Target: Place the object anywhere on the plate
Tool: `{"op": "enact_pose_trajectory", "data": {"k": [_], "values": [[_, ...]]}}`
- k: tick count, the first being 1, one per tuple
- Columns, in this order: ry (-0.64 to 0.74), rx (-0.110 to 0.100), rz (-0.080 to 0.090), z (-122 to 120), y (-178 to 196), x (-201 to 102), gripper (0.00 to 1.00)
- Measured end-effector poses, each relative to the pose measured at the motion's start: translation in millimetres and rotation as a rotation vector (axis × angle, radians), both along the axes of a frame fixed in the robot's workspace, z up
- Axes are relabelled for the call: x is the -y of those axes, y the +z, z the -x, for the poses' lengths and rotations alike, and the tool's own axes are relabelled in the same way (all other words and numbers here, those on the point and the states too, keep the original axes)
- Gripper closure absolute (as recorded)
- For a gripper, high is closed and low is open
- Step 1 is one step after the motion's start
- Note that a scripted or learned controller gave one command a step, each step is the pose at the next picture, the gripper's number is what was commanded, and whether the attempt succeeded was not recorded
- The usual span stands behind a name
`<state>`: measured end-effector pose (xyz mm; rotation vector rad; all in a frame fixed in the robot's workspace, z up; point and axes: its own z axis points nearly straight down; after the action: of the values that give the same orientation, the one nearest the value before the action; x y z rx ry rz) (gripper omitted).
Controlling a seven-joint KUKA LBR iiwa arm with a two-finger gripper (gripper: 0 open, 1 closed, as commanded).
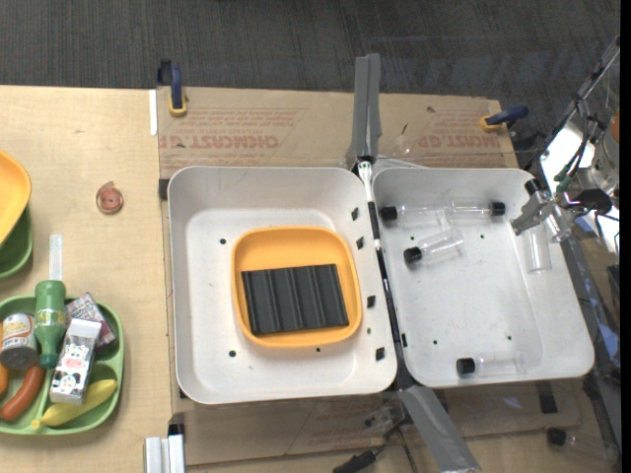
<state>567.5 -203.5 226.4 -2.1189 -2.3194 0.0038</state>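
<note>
An orange plate (252, 260) lies in the left bin (197, 264), and a dark grey ridged block (296, 298) rests flat on it. The right bin (493, 304) holds several clear tubes with black caps: one along the back (449, 210), one just below it (434, 249) and one near the front edge (488, 366). My gripper (545, 215) hovers over the right bin's right rim, far from the plate. Another clear tube (535, 250) shows just under it; whether it is held or lying in the bin I cannot tell.
A metal divider (367, 116) runs between the bins at the back. On the wooden table to the left are a green tray of toy food (59, 363), an orange bowl (10, 200) and a small pink disc (109, 198). Clamps (175, 92) pin the cardboard.
</note>
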Motion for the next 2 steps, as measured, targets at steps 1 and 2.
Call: {"op": "enact_pose_trajectory", "data": {"k": [1,2], "values": [[0.34,0.002,0.001,-73,-7,18,1.0],[0.481,0.002,0.001,-92,94,17,1.0]]}}
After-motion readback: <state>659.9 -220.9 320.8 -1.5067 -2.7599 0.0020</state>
